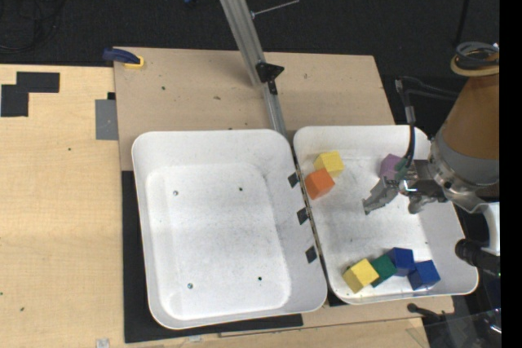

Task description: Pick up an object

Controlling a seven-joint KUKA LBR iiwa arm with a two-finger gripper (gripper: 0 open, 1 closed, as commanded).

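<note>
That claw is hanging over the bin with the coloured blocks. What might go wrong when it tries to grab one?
The claw sits beside a purple block near the right bin's wall, so it may nudge the block away rather than grip it. The yellow block, green block and blue blocks lie bunched together, so a grab there might catch two or slip off.

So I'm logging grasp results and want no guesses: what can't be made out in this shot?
- Gripper, camera view: small, blurred; a hold can't be judged.
- Purple block: partly covered by the gripper.
- Green block: wedged between the yellow block and blue blocks, partly hidden.
</note>
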